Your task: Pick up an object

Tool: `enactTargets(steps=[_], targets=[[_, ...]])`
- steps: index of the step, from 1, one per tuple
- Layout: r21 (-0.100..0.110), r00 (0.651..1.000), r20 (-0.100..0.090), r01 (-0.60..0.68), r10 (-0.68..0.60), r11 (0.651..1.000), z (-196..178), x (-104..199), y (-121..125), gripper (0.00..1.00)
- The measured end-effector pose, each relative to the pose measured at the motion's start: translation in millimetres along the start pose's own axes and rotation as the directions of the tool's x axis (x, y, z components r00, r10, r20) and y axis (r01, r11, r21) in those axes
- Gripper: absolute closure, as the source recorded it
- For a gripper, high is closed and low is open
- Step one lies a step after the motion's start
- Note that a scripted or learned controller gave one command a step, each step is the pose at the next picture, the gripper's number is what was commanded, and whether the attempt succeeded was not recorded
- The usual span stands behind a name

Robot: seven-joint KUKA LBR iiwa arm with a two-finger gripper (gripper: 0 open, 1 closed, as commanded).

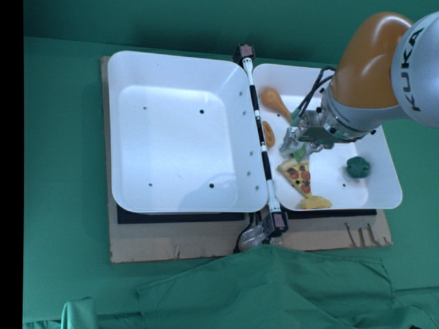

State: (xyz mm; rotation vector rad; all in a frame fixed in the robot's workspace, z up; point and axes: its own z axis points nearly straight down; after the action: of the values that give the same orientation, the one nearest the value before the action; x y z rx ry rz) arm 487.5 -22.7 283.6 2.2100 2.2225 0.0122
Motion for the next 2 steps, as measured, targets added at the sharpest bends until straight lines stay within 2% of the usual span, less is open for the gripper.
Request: enactTargets(steps=[1,2], targets=[[0.008,1.000,0.000,-0.008,0.008,1.000,4,-4,-1,0.00],[0.002,1.000,0.004,-0.011,0.011,1.000,4,-37,49,0.00]])
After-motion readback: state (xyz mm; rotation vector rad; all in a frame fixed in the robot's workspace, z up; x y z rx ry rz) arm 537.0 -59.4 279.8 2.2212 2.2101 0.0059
